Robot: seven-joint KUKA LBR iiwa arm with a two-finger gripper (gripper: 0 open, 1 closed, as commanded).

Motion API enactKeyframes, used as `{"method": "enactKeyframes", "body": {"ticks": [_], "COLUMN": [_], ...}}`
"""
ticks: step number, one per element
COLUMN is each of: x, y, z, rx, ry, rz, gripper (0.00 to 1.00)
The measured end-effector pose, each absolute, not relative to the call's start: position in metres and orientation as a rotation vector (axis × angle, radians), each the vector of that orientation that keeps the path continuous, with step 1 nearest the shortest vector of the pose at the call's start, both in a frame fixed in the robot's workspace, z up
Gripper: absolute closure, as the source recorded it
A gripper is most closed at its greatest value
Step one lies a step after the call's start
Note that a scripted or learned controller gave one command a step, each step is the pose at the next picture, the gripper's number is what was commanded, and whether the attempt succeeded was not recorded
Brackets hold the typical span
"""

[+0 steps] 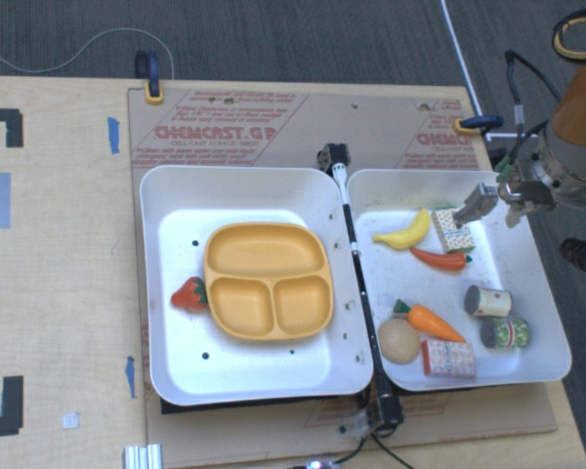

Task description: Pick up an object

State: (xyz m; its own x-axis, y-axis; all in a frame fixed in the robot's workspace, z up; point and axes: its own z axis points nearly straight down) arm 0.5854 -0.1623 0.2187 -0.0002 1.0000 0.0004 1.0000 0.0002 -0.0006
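My gripper (490,209) hovers over the back right of the right bin (547,291). Its fingers are spread open with nothing between them. One fingertip (469,213) is just above a small patterned box (455,234). Beside that box lie a yellow banana (405,231) and a red chili pepper (439,258). Nearer the front are a carrot (432,320), a beige round ball (398,341), a red and white box (449,358), a cream can (488,302) and a green can (505,334).
The left bin (166,233) holds a yellow divided plate (269,279), with a strawberry (188,294) at the plate's left edge. A black clamp (333,156) sits where the two bins meet at the back. Cables hang behind the arm at right.
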Motion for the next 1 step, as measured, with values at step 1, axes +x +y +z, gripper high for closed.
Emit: {"method": "enactKeyframes", "body": {"ticks": [1], "x": [0.5766], "y": [-0.1622], "z": [0.099], "rx": [-2.223], "ry": [-2.224], "rz": [-0.002], "gripper": [0.0]}}
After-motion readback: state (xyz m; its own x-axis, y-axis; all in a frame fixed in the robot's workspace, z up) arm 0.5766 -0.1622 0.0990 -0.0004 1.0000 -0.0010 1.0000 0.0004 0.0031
